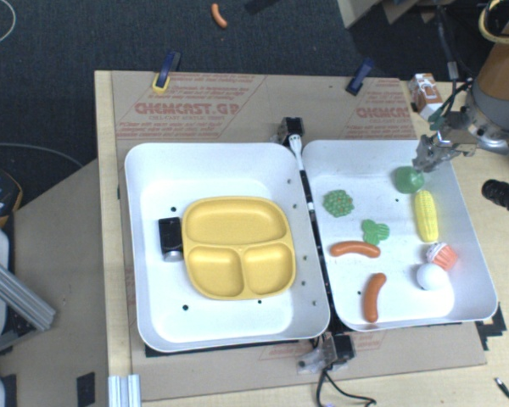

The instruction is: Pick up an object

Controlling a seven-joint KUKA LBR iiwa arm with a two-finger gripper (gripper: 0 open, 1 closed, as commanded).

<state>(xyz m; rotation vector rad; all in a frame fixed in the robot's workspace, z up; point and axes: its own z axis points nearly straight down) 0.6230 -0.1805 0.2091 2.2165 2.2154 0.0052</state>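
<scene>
My gripper (427, 154) hangs at the back right corner of the right bin (479, 265), coming in from the right. Just below and left of it lies a round green piece (406, 179), touching or nearly touching the gripper's tip. A yellow corn cob (425, 215) lies in front of that. Further left are a bumpy green piece (338, 203) and a small green leafy piece (374, 231). Two orange sausages (355, 249) (372, 297) lie toward the bin's front. A white and orange piece (433, 269) sits at the front right.
The left bin (144, 176) holds a yellow divided plate (237, 246) and a black block (170, 235) at its left side. Clamps (293, 131) sit on the ridge between the bins. A small orange piece (219, 15) lies on the dark floor beyond the bench.
</scene>
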